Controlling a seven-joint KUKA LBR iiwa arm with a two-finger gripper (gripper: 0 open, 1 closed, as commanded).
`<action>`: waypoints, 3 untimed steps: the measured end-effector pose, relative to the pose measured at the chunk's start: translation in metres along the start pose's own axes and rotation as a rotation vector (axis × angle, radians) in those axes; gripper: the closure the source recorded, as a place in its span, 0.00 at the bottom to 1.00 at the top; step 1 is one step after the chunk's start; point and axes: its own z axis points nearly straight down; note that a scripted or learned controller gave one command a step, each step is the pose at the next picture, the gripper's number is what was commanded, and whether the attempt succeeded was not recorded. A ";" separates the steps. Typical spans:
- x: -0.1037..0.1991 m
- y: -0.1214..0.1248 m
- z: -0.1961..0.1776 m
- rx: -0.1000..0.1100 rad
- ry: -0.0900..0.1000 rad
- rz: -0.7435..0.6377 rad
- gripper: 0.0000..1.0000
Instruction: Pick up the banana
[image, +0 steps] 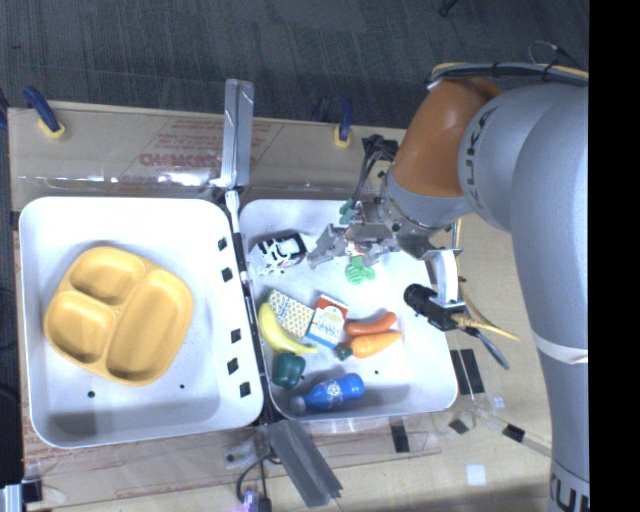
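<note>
Below, a brown bench (120, 140) — two white bins (40, 400) side by side.

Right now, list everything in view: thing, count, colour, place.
bins: 2, white, side by side on the bench
divided plate: 1, yellow, left bin
banana: 1, yellow, right bin, left side, partly under the patterned box
patterned box: 1, yellow-white, atop the banana
small carton: 1, orange-white-blue, right bin centre
carrots: 2, orange, right of the carton
bottle: 1, blue, right bin front
dark green item: 1, beside the bottle
black-white item: 1, right bin back
light green item: 1, under the gripper
clamps: 2, blue, back edge
arm: 1, grey, orange band
gripper: 1, above right bin's back
</note>
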 end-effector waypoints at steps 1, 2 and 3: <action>0.090 -0.032 0.012 0.000 -0.002 -0.138 0.00; 0.155 -0.086 0.012 0.000 -0.003 -0.146 0.00; 0.154 -0.085 0.012 -0.001 -0.003 -0.144 0.00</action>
